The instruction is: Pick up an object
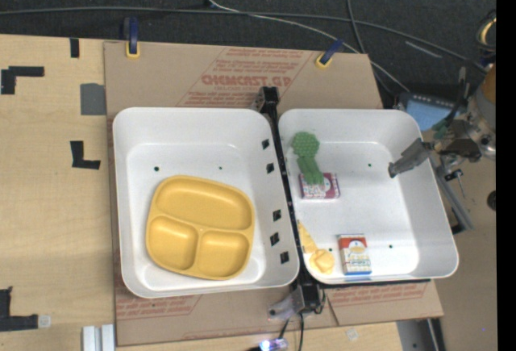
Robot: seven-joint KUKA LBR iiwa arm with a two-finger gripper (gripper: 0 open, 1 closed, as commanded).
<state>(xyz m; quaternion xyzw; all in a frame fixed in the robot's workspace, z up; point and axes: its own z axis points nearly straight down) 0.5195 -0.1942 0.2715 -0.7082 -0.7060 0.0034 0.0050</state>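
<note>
The right bin (403,127) holds a green broccoli-shaped toy (305,145) near its left wall. Just below the toy lies a small pink and white box (318,186). A red and white box (354,254) rests near the front wall, and a yellow piece (316,254) sits in the front left corner. My gripper (401,165) reaches in over the right bin's right side, above bare white floor, apart from all these objects. Nothing shows in its grasp.
The left bin (133,131) holds a yellow divided plate (200,226). A black divider (276,188) runs between the bins. Both bins stand on a cardboard sheet (242,75) clamped at the back. Cables cross the dark backdrop behind.
</note>
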